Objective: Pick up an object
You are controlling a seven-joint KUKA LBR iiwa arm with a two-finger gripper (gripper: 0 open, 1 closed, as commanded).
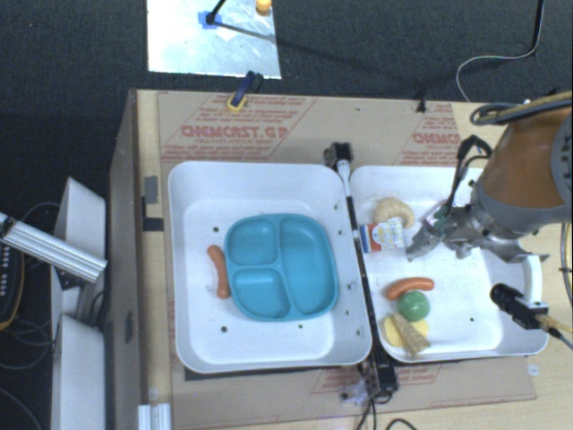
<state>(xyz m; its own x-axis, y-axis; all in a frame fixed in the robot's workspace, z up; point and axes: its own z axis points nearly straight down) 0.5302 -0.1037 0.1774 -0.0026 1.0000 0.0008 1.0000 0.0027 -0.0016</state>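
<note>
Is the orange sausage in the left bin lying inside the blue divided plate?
No, the orange sausage lies on the bin floor just left of the blue divided plate.

two bins (192, 240), one tray (279, 267), two sausages (219, 270)

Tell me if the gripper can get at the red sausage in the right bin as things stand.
Probably yes. The gripper hangs just above the red sausage, which lies uncovered, though the green ball touches its lower side.

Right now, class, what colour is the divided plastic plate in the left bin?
Light blue divided plate, camera view.
</note>
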